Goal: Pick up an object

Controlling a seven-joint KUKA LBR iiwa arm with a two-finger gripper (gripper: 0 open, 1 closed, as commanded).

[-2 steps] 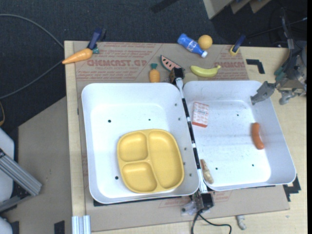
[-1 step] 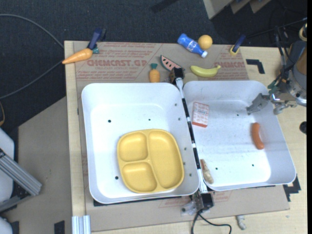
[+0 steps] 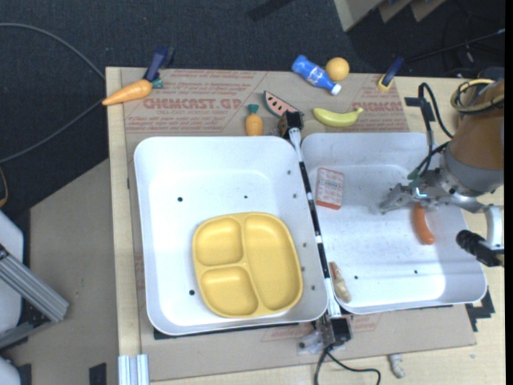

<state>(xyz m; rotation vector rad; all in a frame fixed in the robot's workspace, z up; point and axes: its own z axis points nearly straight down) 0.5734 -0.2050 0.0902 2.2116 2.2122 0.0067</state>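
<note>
Gripper (image 3: pixel 401 196) hangs low in the right bin (image 3: pixel 377 291), at the frame's right, grey fingers (image 3: pixel 390 200) spread wide and holding nothing. Just right of them lies an orange sausage-shaped toy (image 3: pixel 423 224) on the bin floor. A small red-and-white packet (image 3: pixel 329 189) rests near the bin's left wall. In the left bin (image 3: pixel 160 183), a yellow divided plate (image 3: pixel 247 263) sits at lower centre. Along the upper bench lie a banana (image 3: pixel 337 117), a blue bottle (image 3: pixel 315 74) and a carrot (image 3: pixel 127 94).
</note>
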